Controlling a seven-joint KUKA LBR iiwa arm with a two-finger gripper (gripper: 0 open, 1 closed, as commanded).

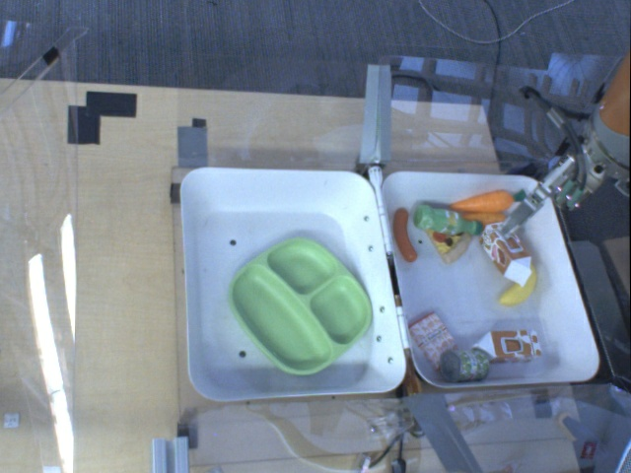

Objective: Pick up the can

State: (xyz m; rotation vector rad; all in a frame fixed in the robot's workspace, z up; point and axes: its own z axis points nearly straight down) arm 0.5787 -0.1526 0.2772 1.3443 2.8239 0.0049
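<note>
bench (118, 294): two white bins side by side; green divided plate (301, 304) fills the left one
right bin (577, 308): cluttered; carrot (483, 203), small cartons, banana (520, 288)
can (463, 365): lying at the near edge, wedged between two cartons
jaws (513, 222): up by the carrot, well away from it; can't tell how wide or if holding anything; I'd come straight down, fingers clear of the cartons

Single fixed overhead view, angled down; both bins (286, 190) are framed centrally, surface (108, 294) at left.

Light wood bench (108, 294); dark grey carpet (246, 23) behind.
</note>
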